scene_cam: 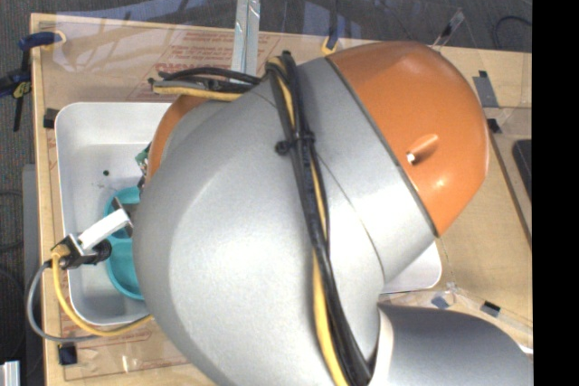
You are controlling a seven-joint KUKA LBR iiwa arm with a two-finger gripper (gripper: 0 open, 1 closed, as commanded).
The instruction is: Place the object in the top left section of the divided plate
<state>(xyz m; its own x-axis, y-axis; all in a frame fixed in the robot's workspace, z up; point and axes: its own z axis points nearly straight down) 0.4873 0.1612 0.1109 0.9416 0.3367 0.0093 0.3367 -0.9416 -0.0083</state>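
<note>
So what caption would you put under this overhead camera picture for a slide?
Grey-and-orange robot arm looms over the left white bin, covering most of it; a teal plate's edge peeks out beside its cables.

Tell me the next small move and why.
Probably lift the arm a little before anything else. Its grey and orange body covers most of both bins, leaving just the left bin's edge and a sliver of the teal plate exposed, so the plate's sections cannot be checked.
</note>
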